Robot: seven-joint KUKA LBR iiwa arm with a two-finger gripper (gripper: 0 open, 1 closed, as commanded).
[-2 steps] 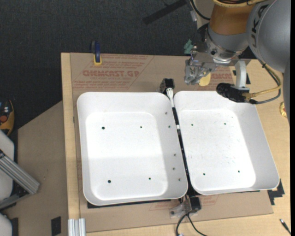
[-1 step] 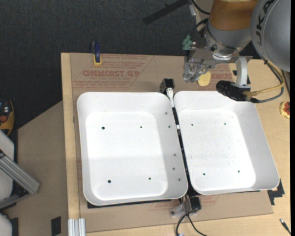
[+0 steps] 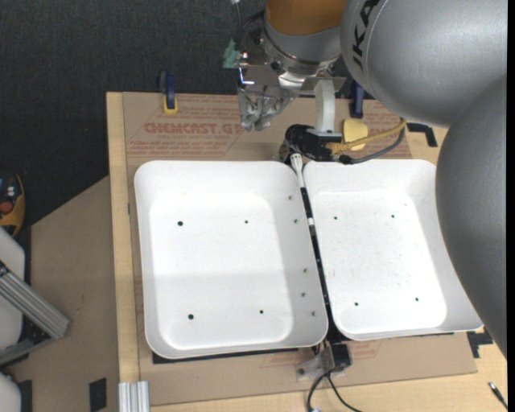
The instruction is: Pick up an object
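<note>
Two shallow white plastic bins sit side by side, their inner rims touching along a dark seam. The left bin [image 3: 217,265] and the right bin [image 3: 378,257] each show four small dark dots [image 3: 180,224] spread across their pale floors. A soft shadow covers the far half of the left one. Both rest on a flat brown board [image 3: 201,125] printed with faint red lettering. A blue clamp with a yellow pad [image 3: 169,90] sits at the board's far edge. Beyond the board lies dark speckled carpet [image 3: 80,48]. A length of ribbed aluminium rail [image 3: 32,302] lies at a slant off the board's left side, and a black cable [image 3: 322,394] trails away from the near edge between the bins. The bulky grey arm [image 3: 418,56] fills the upper right, with its orange band [image 3: 306,16] at the top. Below the band, the gripper [image 3: 257,121] hangs over the bare board, just past the far rim of the left bin. From this angle it cannot be told whether the claw is released or clenched, or whether it carries an object.
</note>
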